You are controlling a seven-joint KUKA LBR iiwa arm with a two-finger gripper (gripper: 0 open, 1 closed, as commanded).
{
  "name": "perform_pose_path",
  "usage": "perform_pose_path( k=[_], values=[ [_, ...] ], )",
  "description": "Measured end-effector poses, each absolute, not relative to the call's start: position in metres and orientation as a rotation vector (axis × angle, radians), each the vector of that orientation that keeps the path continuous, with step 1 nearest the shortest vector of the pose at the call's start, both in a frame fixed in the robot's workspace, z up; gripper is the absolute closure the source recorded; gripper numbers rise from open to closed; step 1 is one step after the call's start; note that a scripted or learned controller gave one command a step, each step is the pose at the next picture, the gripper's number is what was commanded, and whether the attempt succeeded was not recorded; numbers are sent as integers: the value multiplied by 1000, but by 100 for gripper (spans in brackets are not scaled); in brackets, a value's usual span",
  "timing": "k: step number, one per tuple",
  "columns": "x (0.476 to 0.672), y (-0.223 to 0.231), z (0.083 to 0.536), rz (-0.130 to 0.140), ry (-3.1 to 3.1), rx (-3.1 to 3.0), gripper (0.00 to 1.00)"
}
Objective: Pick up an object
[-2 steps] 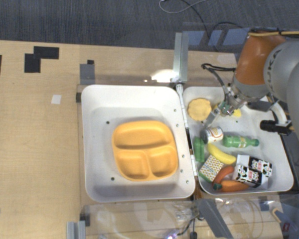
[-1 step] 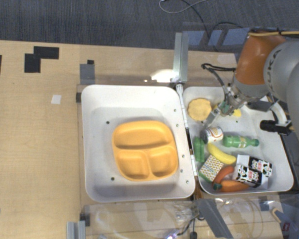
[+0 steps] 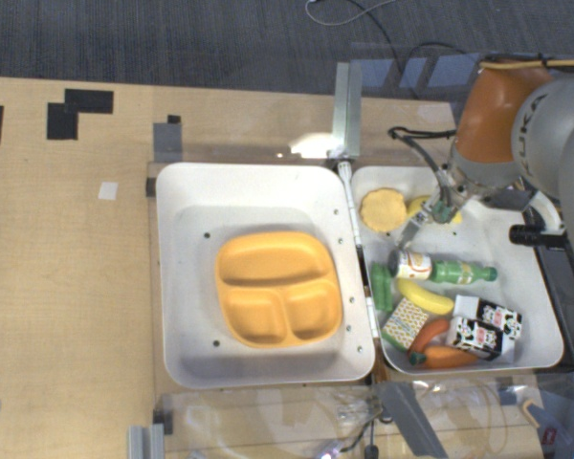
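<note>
Objects crowd the right bin (image 3: 545,285): a green bottle (image 3: 450,273), banana (image 3: 424,296) and round yellow cookie (image 3: 383,209). Low over the bottle's cap end, the gripper (image 3: 408,240) is in its approach step, nothing visibly between its fingers; their spread cannot be told. Next comes a settled descent and closing.

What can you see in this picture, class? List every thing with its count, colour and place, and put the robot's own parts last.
Bins: 2, white, side by side on the bench; left bin, right bin.
Divided tray: 1, yellow-orange, middle of left bin.
Round flat item: 1, pale yellow, back of right bin.
Bottle: 1, green, lying in right bin.
Banana: 1, yellow, below the bottle.
Carrot: 1, orange, front of right bin.
Carton: 1, black and white, front right.
Cable: 1, white, floor behind.
Arm: 1, grey and orange, right.
Pincer: 1, dark, over right bin.
</note>
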State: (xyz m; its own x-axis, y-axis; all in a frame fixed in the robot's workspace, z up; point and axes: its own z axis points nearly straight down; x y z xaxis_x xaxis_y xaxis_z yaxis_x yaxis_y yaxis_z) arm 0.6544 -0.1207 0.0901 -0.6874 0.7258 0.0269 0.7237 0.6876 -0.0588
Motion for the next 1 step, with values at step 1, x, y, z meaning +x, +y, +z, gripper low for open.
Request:
perform_pose_path(
  k=[1],
  values=[
    [658, -136, 87, 11, -2606, -1711, 0]
  ],
)
